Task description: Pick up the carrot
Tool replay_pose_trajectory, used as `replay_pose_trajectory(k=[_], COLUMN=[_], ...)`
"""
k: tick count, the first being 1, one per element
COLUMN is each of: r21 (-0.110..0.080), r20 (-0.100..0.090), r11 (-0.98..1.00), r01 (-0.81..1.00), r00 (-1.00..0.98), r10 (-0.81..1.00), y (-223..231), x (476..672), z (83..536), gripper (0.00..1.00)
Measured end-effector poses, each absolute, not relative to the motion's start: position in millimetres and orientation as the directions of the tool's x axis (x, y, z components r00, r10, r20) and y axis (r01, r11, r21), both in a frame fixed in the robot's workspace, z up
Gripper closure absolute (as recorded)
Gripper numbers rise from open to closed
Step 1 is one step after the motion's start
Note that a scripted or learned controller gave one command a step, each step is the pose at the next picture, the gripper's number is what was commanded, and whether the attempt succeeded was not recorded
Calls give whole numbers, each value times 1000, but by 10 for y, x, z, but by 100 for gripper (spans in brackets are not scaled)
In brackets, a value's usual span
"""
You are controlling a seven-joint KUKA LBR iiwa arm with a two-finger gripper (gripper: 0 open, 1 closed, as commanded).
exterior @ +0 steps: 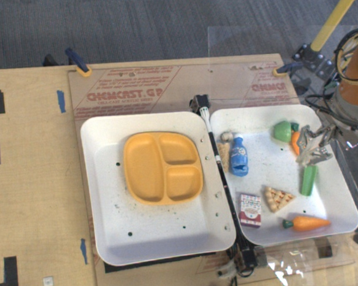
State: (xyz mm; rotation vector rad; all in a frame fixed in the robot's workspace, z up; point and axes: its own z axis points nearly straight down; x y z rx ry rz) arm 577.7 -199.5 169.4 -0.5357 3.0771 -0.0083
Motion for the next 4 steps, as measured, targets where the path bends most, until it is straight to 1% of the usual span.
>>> replay_pose_trajectory(k=[1,2,3,4], r21=[-1,-8,-7,-17], r20=[-4,-9,-9,-21], r11=[794,616,616,620], r01=[-608,-788,-788,-784], r00=[-794,-616,-616,-620], r10=[-608,-788,-788,-785], y=[-2037,-2053,-2054,-2039], x=[5520,6450,6445,6489], z=[946,889,883,1033], gripper=[100,100,0,100])
